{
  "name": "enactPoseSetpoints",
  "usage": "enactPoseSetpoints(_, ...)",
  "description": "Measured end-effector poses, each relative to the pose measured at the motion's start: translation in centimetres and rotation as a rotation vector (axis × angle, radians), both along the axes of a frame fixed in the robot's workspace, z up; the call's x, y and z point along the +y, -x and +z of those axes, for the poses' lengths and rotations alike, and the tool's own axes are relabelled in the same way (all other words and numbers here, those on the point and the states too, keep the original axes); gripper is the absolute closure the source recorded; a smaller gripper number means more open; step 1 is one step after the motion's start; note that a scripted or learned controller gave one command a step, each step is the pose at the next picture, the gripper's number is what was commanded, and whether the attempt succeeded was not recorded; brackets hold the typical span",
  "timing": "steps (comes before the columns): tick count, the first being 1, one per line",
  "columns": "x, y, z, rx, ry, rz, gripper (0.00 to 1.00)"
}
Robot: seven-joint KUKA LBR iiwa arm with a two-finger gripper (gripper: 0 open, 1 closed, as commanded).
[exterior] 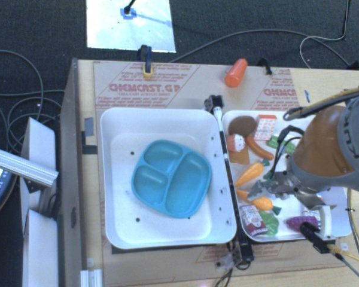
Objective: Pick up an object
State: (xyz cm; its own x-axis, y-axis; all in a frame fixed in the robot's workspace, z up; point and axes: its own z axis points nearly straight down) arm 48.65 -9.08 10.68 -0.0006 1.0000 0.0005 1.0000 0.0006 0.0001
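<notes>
just left of the tool (pixel 264 188), whose grip state i cannot tell, lies an orange carrot (pixel 251 173).

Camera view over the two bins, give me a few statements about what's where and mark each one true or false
1. A blue divided plate lies in the left bin. True.
2. An orange cylinder lies inside the left bin. False: it rests on the cardboard beyond the bins.
3. The arm hangs over the right bin. True.
4. The right bin holds one object. False: it holds many, among them a carrot and a purple piece.
</notes>
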Motion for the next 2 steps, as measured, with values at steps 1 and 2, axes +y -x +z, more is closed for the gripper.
enactPoseSetpoints(1,-0.8,0.0,-2.3,0.0,0.0,0.0,0.0)
enactPoseSetpoints(2,-0.7,-0.1,-1.2,-0.003,-0.001,0.002,1.0)
